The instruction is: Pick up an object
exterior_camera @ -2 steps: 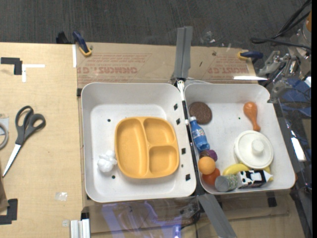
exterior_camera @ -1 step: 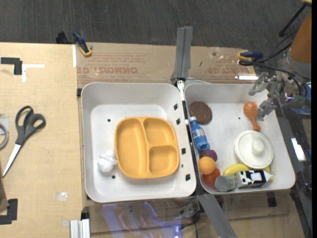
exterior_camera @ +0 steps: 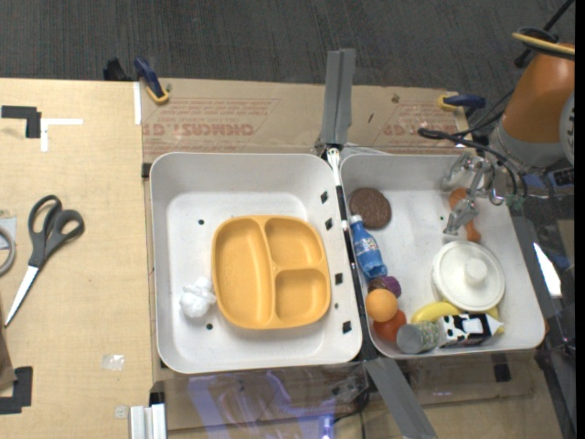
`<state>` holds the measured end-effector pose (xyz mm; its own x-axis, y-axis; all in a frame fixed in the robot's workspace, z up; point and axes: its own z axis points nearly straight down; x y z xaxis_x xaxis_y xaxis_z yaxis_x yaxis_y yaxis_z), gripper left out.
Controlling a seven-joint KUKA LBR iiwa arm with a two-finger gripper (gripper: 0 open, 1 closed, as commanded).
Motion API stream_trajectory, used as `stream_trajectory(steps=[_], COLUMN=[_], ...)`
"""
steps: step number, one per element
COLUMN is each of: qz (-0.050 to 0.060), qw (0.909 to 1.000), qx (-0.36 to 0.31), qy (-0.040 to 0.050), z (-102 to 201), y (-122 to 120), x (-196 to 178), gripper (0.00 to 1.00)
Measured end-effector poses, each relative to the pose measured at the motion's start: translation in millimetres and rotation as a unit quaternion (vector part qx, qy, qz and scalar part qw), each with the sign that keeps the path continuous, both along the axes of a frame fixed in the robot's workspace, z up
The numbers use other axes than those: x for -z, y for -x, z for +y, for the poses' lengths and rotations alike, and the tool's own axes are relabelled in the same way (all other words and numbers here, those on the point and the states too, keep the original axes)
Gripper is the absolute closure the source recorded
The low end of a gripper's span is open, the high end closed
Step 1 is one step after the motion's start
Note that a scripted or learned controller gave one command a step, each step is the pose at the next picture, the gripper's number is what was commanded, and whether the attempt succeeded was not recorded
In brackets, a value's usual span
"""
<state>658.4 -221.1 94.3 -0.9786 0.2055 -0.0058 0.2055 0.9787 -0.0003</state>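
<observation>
Hiding part of an orange object (exterior_camera: 470, 230), the pincer (exterior_camera: 463, 210), grip state unreadable.

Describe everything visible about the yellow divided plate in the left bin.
The yellow divided plate is a rounded-square tray that looks like matte plastic, with raised ridges splitting it into three compartments: one long section on its left and two smaller ones on its right. It lies flat, right side up, near the middle of the left bin. A crumpled white object rests against its lower-left edge.
</observation>
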Motion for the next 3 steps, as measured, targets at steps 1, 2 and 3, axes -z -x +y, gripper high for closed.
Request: stream_trajectory(steps=[1, 2, 3], qz=[-0.004, -0.001, 0.000], qw=[1.0000, 0.9998, 0.9952], qx=[-0.002, -0.022, 0.098], qy=[0.0014, 0.0000, -0.0004], z=[1, 68, 43], y=[-3, 17, 35], x=[-12, -155, 1], gripper=[1.00, 1.00, 1.00])
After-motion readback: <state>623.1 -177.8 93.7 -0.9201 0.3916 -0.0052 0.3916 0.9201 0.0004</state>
